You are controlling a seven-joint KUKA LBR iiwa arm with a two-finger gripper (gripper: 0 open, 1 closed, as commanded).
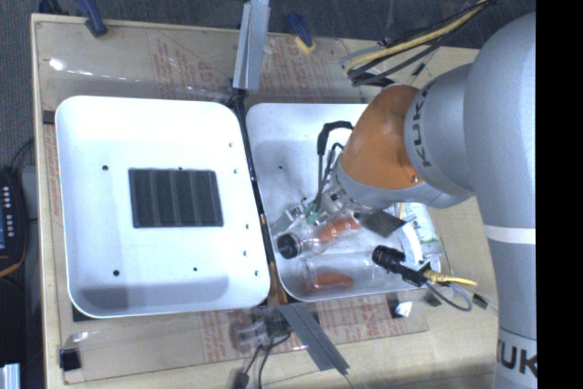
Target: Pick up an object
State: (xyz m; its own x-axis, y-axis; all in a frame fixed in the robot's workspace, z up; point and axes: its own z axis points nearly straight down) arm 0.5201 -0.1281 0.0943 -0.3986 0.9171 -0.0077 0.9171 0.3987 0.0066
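- Gripper point(321, 212): low in the right bin point(273, 141), among clutter; whether it is apart or together cannot be told.
- Clear bottle point(305, 241) with black cap: lying just beside the gripper.
- Left bin point(91, 141): dark grille point(176, 197) on its floor.

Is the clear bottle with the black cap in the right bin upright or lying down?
Lying down. The clear bottle lies on its side on the right bin's floor, black cap pointing left.
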